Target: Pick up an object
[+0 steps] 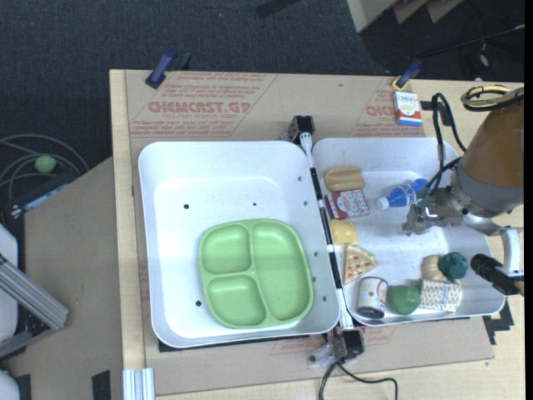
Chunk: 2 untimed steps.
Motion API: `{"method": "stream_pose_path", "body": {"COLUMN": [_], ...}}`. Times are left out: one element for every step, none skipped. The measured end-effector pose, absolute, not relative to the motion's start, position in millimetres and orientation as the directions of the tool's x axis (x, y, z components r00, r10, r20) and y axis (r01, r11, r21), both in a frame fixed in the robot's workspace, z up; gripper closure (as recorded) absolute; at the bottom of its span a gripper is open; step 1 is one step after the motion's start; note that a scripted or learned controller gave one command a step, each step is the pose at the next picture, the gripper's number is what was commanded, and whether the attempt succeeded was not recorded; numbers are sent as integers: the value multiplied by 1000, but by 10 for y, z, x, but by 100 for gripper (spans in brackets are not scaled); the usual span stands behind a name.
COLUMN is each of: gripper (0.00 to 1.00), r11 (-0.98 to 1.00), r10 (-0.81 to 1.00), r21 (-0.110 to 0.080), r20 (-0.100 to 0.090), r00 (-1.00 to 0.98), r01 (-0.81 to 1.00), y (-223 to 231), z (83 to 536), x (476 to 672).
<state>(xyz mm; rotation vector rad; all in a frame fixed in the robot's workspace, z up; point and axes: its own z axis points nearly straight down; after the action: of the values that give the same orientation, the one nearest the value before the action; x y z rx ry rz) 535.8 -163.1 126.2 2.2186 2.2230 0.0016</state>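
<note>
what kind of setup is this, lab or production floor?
Likely a lab grasping bench: two white bins on a paper-covered board, toy food such as a pizza slice, loose cables on the floor.

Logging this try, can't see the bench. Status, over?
Gripper low over right bin, jaws unclear. Nothing seen held. Water bottle just left of it; green tray alone in left bin.
</note>
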Motion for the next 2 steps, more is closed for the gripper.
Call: {"method": "stream_pose_path", "body": {"gripper": [100, 100], "r11": [0, 1], "r10": [1000, 1000], "r21": [2, -1], "r20": [-2, 1], "r00": [0, -1], "r01": [1000, 1000], "y": [-2246, -1813], "z": [1644, 1758], "x": [5690, 5205]}}
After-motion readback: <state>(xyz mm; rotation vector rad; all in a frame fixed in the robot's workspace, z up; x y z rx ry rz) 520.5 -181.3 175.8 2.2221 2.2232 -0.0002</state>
